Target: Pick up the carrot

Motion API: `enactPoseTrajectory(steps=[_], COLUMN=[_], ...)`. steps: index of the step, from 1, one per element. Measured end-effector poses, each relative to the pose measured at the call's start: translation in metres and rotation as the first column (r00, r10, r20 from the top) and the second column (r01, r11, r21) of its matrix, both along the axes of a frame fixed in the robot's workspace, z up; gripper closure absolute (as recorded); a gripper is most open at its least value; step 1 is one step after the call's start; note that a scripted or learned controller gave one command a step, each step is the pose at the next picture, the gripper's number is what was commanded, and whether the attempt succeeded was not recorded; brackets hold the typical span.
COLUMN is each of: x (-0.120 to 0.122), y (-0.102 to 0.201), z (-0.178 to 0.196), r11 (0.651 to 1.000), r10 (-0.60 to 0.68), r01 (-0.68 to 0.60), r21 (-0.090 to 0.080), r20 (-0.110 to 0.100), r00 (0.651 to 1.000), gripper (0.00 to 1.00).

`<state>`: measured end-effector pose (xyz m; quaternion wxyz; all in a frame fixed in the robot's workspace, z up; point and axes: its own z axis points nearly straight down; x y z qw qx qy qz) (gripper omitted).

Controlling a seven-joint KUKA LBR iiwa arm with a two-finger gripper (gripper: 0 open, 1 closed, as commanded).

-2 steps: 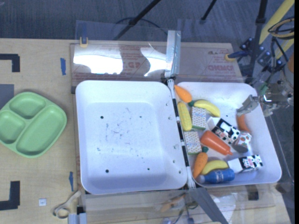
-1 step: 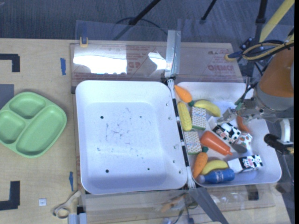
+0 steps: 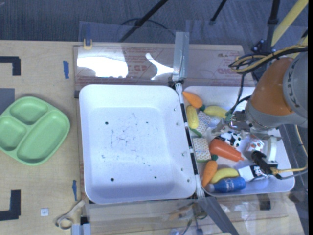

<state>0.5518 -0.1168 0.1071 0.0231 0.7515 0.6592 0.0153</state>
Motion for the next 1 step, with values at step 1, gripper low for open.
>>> enactPoseTrajectory(steps=[1], x=[0.0860], y=[0.0072], z=[-0.0007], r11=[0.970], r10=[-0.241], r01=[0.241], r21=[0.017], r20=[-0.017], r00=[0.970], gripper=[0.00])
